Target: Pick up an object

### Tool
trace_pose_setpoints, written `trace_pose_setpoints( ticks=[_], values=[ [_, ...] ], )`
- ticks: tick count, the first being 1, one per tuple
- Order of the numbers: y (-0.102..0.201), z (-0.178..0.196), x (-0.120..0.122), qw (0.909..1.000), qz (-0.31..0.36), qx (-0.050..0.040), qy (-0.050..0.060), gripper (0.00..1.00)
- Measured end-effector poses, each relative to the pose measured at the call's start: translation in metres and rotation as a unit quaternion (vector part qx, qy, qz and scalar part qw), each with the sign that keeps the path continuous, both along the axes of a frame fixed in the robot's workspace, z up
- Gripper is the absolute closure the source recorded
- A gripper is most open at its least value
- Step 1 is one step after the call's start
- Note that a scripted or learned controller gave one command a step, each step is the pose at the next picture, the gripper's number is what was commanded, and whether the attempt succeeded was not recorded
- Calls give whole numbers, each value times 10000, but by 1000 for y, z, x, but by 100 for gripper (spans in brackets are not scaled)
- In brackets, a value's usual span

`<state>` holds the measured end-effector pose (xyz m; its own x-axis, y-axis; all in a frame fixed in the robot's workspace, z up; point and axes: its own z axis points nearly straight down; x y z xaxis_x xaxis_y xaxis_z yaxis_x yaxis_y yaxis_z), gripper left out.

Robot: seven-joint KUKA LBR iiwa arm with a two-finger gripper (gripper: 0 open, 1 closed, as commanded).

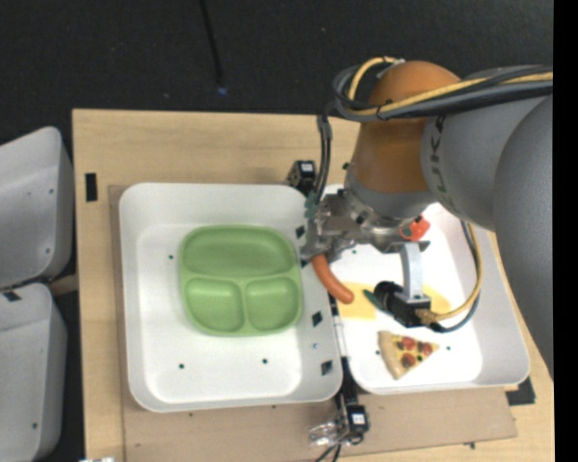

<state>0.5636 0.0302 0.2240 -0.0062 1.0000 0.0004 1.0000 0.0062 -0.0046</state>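
Note:
My gripper (320, 250) hangs over the rim between the two bins, below the orange band of the wrist. An orange sausage-shaped piece (335, 282) slants down and to the right from the fingertips, and its upper end is pinched between them. It crosses above the divider. A toy pizza slice (405, 352) lies in the right bin (491, 354) near the front. A small yellow piece (369, 299) lies just right of the sausage's lower end. A red piece (420, 227) peeks out under the wrist.
A green divided plate (239, 277) lies in the middle of the left bin (149, 354). The arm's grey body covers the right bin's far right part. Pale wooden bench (193, 128) surrounds both bins.

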Motion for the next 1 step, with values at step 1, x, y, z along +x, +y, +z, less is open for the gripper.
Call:
trace_pose_setpoints(
  ticks=[1],
  values=[
    [45,-6,-27,10000,-1,-1,0,100]
  ],
)
